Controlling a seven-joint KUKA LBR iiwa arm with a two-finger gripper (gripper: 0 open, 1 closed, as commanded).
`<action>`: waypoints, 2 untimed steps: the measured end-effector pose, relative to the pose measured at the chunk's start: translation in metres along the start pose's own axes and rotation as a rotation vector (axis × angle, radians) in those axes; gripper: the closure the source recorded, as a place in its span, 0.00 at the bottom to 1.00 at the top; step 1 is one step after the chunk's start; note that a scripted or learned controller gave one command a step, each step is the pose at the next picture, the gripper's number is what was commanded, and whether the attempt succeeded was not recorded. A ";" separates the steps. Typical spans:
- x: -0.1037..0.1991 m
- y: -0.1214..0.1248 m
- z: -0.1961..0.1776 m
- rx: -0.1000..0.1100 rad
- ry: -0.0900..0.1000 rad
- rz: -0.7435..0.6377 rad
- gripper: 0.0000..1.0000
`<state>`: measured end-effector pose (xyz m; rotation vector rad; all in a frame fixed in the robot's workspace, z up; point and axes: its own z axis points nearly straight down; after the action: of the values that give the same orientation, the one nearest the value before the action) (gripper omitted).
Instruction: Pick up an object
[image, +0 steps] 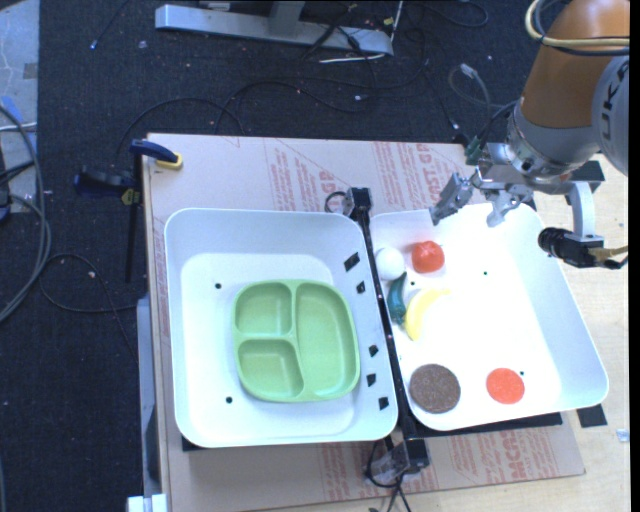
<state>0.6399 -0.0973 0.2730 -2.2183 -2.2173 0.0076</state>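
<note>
A: While scanning the right bin, note the gripper hanging over its far rim, fingers spread wide with nothing between them.

B: Released, then. Any room to move?

A: Plenty along the right wall and in the far right corner: bare white floor. Much tighter by the divider between the bins.

B: Crowded with what?

A: Ball, tomato, teal piece and banana, all bunched against the left wall.

B: Touching?

A: Ball right at the wall. Teal piece wedged between wall and banana. Tomato just beside the ball, apart from the banana.

B: And toward the near rim?

A: Brown disc and orange disc, both flat and well apart. Open floor all round the orange one; brown one nearer the left wall.

B: Closest to the gripper?

A: Tomato. Small, round, bright red, sitting on the floor in the far left part of the bin, clear of the fingers.

B: Left bin?

A: Holds a green tray with three compartments, set in the middle with a white margin on every side.
</note>
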 end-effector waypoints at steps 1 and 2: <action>0.000 0.001 -0.004 -0.007 0.000 -0.001 0.00; 0.002 -0.004 0.040 -0.003 0.000 -0.001 0.00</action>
<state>0.6353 -0.0957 0.2332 -2.2189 -2.2198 0.0040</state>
